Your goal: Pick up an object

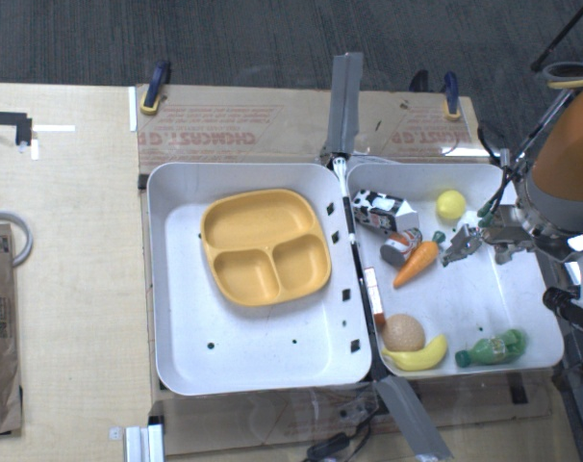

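Two shallow white bins sit side by side on the bench. The left bin (176,287) holds a yellow-orange divided tray (266,246) with three compartments, lying a little toward twelve o'clock of the bin's centre and turned slightly askew. The right bin (522,301) holds the loose objects: a black-and-white spotted carton (380,210) at about eleven o'clock, lying on its side; a small grey-and-red item (399,246) just beside it toward six o'clock, too small to identify; a yellow ball (451,204) near twelve o'clock; an orange carrot (417,262) near the bin's centre, tilted with its green-topped end toward two o'clock; a tan round object (404,333) at about seven o'clock, touching the banana (417,354) that curves below it; and a green bottle (492,347) on its side at about five o'clock. The arm comes in from three o'clock, and its gripper (462,245) hangs low over the right bin, just beside the carrot's green end on the three o'clock side. The grey fingers are seen at a slant and blur into the mechanism, so whether the jaws stand apart or together cannot be told; nothing visibly sits between them. The carrot is smooth and tapered, its point aimed toward seven o'clock, lying flat on the bin floor.
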Controlling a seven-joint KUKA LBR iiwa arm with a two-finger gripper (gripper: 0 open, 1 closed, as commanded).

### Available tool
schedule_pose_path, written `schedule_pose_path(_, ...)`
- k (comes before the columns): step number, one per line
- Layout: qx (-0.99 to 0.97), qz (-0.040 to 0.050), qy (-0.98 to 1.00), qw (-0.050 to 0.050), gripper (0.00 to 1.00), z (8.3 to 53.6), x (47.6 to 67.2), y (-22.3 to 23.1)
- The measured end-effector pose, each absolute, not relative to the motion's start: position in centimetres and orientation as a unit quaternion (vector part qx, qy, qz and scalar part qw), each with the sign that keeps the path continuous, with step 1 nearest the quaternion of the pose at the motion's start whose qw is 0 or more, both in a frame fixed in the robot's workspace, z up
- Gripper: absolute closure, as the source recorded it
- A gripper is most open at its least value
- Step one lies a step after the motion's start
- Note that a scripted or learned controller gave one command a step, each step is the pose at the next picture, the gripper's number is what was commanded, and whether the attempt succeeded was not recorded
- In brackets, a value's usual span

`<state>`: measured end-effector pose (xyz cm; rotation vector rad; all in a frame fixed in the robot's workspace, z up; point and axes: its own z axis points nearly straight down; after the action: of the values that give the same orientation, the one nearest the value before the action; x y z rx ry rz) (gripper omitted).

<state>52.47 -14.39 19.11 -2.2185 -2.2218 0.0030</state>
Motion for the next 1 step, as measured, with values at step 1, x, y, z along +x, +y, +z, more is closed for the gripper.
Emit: schedule_pose_path(1, -0.639, 0.0008, -0.769, 0.001, 0.0, 11.75, 56.49, -11.45)
